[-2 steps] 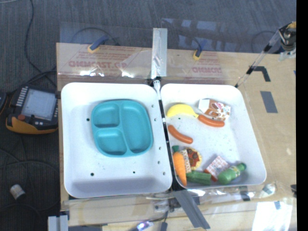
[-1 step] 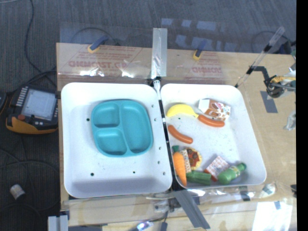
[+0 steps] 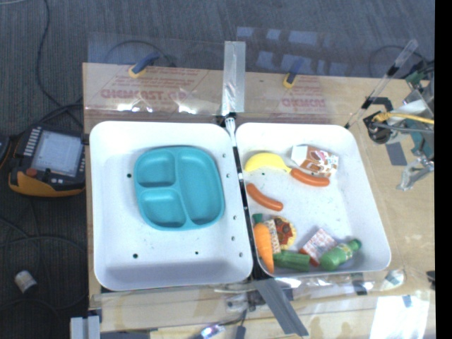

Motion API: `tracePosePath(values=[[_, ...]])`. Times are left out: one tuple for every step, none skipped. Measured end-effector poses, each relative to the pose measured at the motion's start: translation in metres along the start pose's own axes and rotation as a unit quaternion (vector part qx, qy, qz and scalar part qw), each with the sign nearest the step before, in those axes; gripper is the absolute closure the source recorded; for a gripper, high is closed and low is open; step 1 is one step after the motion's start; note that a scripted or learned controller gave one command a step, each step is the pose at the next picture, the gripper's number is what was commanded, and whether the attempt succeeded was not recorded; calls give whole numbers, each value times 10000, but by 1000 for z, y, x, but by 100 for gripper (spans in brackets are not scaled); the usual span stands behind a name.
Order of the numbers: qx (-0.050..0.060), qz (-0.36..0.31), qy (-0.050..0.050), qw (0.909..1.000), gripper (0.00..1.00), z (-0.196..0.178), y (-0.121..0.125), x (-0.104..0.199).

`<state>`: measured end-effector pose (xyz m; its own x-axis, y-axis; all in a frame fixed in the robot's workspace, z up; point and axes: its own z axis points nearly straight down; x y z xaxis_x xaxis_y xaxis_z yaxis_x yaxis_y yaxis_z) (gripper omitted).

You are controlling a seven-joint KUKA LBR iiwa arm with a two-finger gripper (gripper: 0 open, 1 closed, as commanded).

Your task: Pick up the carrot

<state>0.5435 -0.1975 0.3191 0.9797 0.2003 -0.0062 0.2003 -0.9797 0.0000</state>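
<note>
The arm sits at the far right of the camera view, out over the counter (image 3: 395, 189) rather than over either bin. What shows of it near the right edge is a cluster of parts — a dark round piece with a yellow bar, a teal-grey body, and pale metal pieces hanging below. The gripper (image 3: 415, 174) appears to be this lower part, well apart from the right bin (image 3: 367, 210) and above bare counter; how far its fingers are open cannot be told, and nothing can be seen between them.

The carrot (image 3: 262, 244) lies in the right bin, at the near-left corner, close against the wall shared with the left bin (image 3: 106, 210). It runs lengthwise along that wall, with a small green top at its far end. Just beside it to the right is a red-and-yellow packet (image 3: 284, 232), and a green cucumber-like piece (image 3: 292, 261) lies near its lower end. Further up the bin are a sausage (image 3: 265, 198), a yellow banana (image 3: 266, 162) and a second sausage (image 3: 309, 178). A green bottle (image 3: 339, 254) rests at the near right.

In the left bin sits a teal divided plate (image 3: 178, 187) — three compartments, flat on the bin floor.
</note>
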Motion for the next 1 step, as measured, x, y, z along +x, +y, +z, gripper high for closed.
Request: tracePosePath(values=[[-1, 1, 1, 10000, 0, 0, 0, 0]])
